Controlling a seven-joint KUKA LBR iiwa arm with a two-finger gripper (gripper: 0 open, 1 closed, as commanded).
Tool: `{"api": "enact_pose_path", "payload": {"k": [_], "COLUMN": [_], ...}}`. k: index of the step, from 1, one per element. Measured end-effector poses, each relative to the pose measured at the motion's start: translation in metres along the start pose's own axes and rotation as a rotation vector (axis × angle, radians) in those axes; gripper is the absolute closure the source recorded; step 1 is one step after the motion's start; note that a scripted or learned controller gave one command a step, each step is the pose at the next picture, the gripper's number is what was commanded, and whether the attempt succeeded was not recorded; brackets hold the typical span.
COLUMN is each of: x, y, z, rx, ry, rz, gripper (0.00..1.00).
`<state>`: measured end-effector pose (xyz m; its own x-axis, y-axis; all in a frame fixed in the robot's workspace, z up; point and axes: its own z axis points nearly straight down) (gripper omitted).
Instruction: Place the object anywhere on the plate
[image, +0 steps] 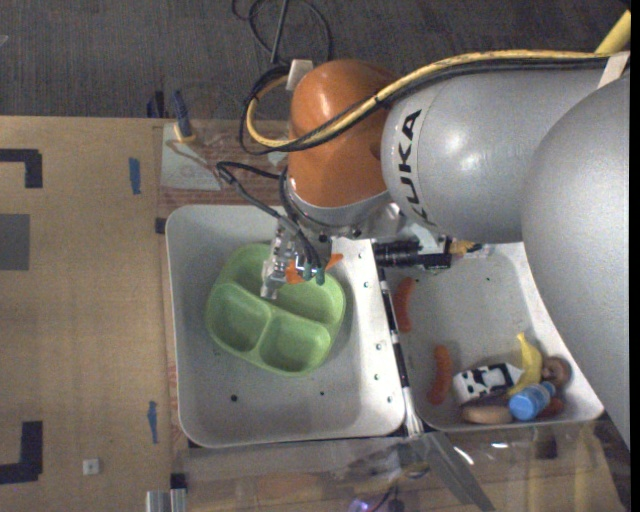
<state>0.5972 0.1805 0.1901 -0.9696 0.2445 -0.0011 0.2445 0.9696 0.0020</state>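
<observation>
Camera view looks down on my two white bins, and I have the arm (470, 150) reaching in from the right of the frame, its orange band (335, 130) sitting above the left bin (200, 400). The gripper (285, 272) hangs over the green plate (275, 315), a divided plate with three compartments that lies near the middle of the left bin. I see the gripper over the plate's upper compartment, close to its upper rim. Between the metal fingers (272, 278) I make out a small orange object (297, 268) with a bit of teal beside it, so the fingers look closed around that object; it is small and partly hidden by the wrist, so I cannot name it more exactly. I cannot tell whether the object touches the plate's surface or is just above it.

In the right bin (500, 290), toward the lower right of the frame, I see a cluster of things: a yellow banana (529, 357), a blue bottle (528, 402), a white box with dark print (487, 381), and a tan piece (487, 412) at the bottom. Two orange-red sausage shapes (441, 373) lie near the bin's left wall, one higher than the other. Yellow and black cables (300, 140) loop over the arm at the top.
</observation>
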Motion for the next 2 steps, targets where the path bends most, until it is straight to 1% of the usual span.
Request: {"api": "enact_pose_path", "payload": {"k": [1, 2], "x": [0.021, 0.008], "y": [0.005, 0.018], "z": [-0.029, -0.029], "rx": [-0.002, -0.002], "ry": [-0.003, -0.004], "rz": [-0.219, -0.522], "gripper": [1.00, 1.00]}}
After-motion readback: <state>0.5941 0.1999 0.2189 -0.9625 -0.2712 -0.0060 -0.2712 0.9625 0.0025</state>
